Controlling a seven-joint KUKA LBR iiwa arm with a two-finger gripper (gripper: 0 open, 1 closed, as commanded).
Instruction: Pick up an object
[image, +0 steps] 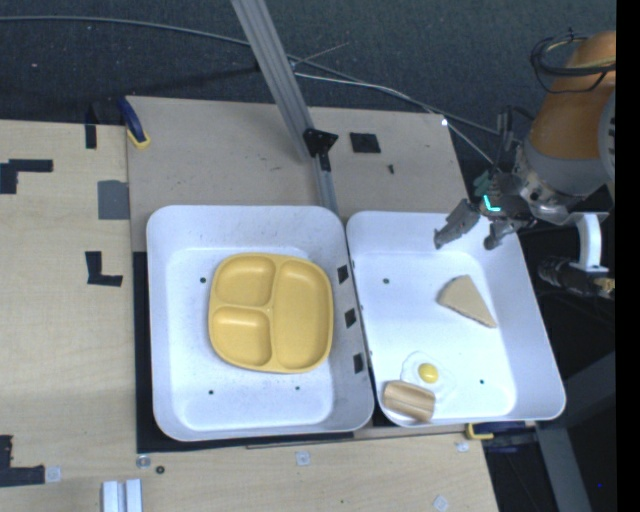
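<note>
Risk: my gripper (470, 232), spread open and empty above the bread wedge (467, 300), may scrape over that flat slice.

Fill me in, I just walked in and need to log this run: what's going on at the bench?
A grey and orange robot arm reaches in from the right, its gripper open over the upper part of the right bin, with nothing between its fingers. Toy foods lie in that bin: a tan wedge just below the gripper, and a fried egg and a bread roll near the bottom edge. The left bin holds a yellow divided plate. Nothing has been picked up yet.
</note>
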